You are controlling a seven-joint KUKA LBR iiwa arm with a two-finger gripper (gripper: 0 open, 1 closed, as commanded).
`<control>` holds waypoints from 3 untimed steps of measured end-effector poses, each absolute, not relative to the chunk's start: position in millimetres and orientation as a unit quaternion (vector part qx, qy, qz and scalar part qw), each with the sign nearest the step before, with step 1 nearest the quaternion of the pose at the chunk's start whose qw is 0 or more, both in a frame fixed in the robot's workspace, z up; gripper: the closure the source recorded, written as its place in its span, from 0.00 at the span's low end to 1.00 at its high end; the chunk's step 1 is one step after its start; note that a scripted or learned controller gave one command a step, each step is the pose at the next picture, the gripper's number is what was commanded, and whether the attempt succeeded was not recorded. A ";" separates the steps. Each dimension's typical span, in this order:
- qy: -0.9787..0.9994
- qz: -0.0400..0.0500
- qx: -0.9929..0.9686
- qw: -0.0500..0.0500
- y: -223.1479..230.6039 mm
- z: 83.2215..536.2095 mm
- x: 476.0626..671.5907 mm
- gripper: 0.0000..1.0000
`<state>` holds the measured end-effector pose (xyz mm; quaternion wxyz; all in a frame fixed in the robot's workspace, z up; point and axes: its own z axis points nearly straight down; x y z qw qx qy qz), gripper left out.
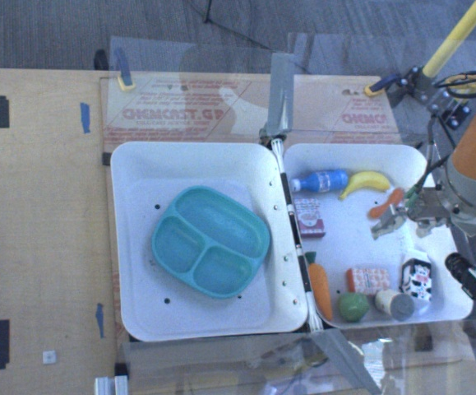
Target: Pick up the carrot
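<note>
Fingers of the gripper [388, 220] look spread and hold nothing. It should go near and left to the carrot [319, 290], then squeeze its middle.

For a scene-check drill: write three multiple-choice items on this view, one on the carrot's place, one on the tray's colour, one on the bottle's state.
1. Where is the carrot?
A. right bin, near-left corner
B. on the tray
C. left bin

2. What colour is the compartment tray?
A. red
B. teal
C. yellow

3. How is the blue bottle placed?
A. upright
B. on its side
C. in the gripper

Answers:
1 A: it lies along the right bin's left wall.
2 B: it is teal.
3 B: it lies flat beside the banana.
</note>
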<state>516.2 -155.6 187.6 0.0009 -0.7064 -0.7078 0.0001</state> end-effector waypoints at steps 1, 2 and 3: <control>-0.702 -0.001 -0.712 -0.001 -134.9 117.0 600.7 0.00; -0.672 0.000 -0.740 -0.006 -106.6 91.0 598.3 0.00; -0.560 0.025 -0.828 0.024 -110.9 84.4 654.0 0.00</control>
